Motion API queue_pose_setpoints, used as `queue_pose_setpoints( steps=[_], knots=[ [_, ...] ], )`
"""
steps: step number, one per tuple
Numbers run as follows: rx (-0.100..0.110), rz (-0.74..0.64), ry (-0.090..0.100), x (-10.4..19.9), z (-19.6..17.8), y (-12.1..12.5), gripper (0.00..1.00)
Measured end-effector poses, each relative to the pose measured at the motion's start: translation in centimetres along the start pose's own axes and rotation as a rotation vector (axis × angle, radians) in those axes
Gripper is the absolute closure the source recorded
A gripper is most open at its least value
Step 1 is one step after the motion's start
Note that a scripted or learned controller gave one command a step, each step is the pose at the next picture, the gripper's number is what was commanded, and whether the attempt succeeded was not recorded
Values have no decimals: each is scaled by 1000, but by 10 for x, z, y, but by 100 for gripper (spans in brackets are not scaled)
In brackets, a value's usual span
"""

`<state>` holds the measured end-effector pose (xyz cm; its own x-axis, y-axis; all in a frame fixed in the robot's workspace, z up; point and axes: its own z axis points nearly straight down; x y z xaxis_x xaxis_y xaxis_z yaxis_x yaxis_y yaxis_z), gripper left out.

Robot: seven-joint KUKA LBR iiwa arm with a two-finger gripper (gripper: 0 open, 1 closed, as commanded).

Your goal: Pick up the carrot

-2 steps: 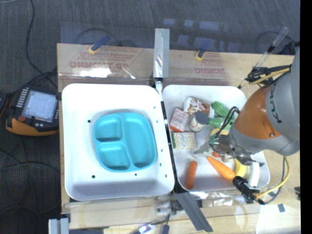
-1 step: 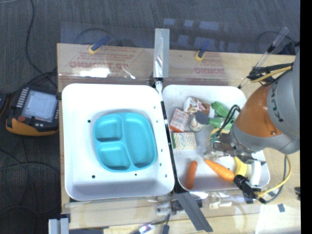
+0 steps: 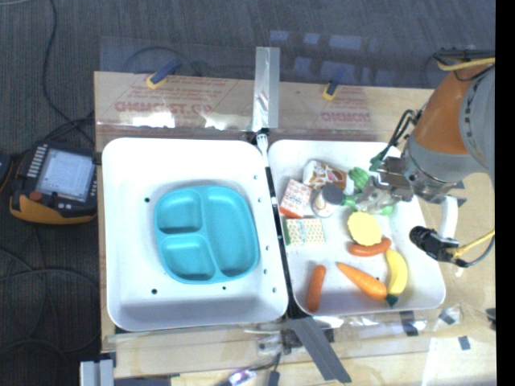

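The carrot (image 3: 361,279) is orange and tapered, with a small green end at its right. It lies flat near the front of the right bin (image 3: 426,296), pointing left and slightly back. My gripper (image 3: 376,188) hangs over the back right part of that bin, above a green item (image 3: 359,179), well behind the carrot and apart from it. The grey arm with its orange band (image 3: 447,123) comes in from the right behind it.
Around the carrot lie a yellow banana (image 3: 397,272), a red sausage (image 3: 370,248), a yellow round piece (image 3: 364,229) and an orange-brown sausage (image 3: 315,286). Small food boxes (image 3: 296,199) crowd the bin's left. The left bin holds a blue divided plate (image 3: 207,232).
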<state>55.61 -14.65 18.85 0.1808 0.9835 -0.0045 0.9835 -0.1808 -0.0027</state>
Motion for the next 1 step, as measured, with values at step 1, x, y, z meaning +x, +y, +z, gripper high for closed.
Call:
queue_pose_setpoints(
  steps=[1],
  knots=[
    [0, 0, 0, 0, 0, 0, 0]
  ],
)
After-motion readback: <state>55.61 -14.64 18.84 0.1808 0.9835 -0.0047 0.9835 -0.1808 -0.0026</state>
